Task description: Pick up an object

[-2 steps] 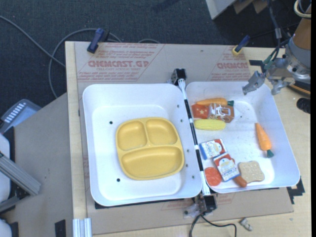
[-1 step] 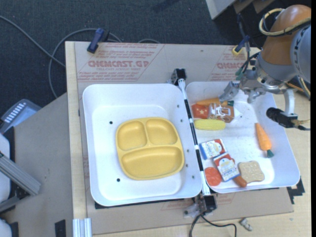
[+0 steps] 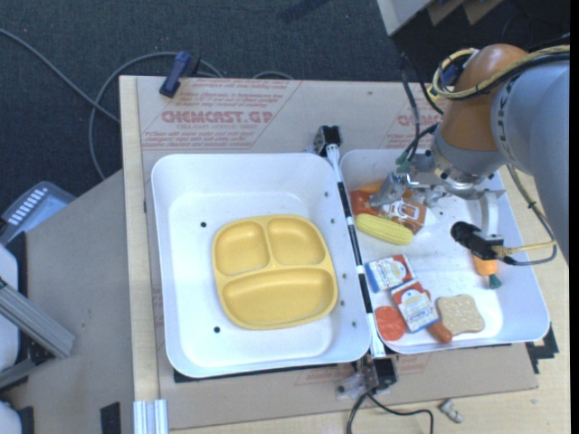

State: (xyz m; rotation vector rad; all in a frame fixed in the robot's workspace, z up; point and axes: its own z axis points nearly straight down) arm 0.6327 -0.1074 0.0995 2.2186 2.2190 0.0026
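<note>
— Over the far left part of the right-hand shallow white bin (image 3: 517,307), the claw (image 3: 401,188) hangs low above an orange-and-white crinkled packet (image 3: 407,212). Whether it is open or closed, I cannot tell.

— What lies close by?

— A yellow plastic corn cob (image 3: 384,230) lies just beside the packet on its near side, one end close to the wall next to the left-hand white bin (image 3: 181,197).

— Any open room?

— Bare floor in that bin's middle and towards its right wall. Two small white-and-red cartons (image 3: 389,271), a red round slice (image 3: 389,324) and a tan slice of toy toast (image 3: 460,313) crowd the near edge. The left bin bears a yellow three-part plastic tray (image 3: 271,269) in its middle, with bare floor all round it up to the rim.
</note>
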